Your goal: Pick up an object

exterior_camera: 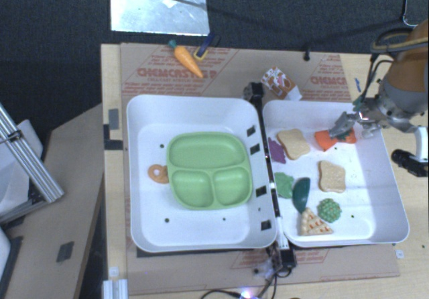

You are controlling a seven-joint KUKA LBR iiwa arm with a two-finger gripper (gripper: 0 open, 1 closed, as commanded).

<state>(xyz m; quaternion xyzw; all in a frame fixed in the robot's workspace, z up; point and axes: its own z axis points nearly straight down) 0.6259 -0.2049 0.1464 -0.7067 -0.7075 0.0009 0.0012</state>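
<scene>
- My arm (402,83) comes in from the right, above the back right part of the right bin (389,224).
- My gripper (343,129) hangs low over that bin, right at an orange piece (324,139) near the back wall.
- The gripper's tip overlaps the orange piece's right end; I cannot tell whether it touches it, nor how the gripper is set.
- Just left of the orange piece lies a toast slice (293,143), and left of that a purple piece (275,151) against the divider.
- A second toast slice (332,176) lies in the middle of the right bin, well below my gripper.
- Toward the front of the bin sit a light green leaf (283,184), a dark green piece (301,192), a round green piece (329,210) and a pizza wedge (313,224), all close together.
- The left bin (144,157) holds a green tray (208,169) with three compartments, lying flat at its centre.
- A small brown ring (158,173) lies just beside the tray's left edge.
- Behind the bins, on the bench (134,66), a toy carrot (187,60) lies tilted, with a small patterned box (277,82) near the right bin's back left corner.
</scene>
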